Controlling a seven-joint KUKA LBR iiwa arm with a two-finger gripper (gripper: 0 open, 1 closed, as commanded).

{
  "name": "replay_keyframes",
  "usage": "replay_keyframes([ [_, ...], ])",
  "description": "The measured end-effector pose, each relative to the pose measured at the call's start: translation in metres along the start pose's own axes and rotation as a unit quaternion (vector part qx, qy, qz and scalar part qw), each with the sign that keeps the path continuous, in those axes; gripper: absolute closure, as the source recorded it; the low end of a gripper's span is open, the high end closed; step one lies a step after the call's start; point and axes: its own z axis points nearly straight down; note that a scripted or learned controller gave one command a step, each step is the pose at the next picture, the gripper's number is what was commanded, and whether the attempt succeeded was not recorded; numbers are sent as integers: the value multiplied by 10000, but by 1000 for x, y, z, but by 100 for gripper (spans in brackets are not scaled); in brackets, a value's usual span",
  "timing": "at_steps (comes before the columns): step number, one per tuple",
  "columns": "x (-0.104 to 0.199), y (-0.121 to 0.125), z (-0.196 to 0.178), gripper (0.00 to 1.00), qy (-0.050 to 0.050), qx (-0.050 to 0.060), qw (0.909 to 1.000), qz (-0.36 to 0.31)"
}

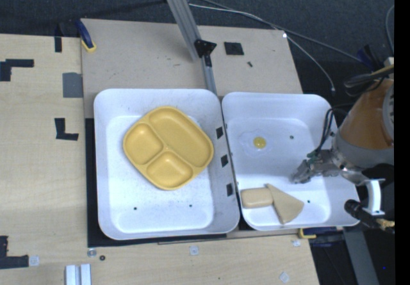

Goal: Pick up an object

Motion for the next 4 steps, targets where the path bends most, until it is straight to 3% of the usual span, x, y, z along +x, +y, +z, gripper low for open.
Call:
replay_keyframes([
  [2, -6, 13, -91, 100, 6, -7, 10000, -5],
  [3, 1, 6, -141, 100, 9, -7, 10000, -8],
  [4, 55, 26, -128, 100, 19, 16, 10000, -26],
])
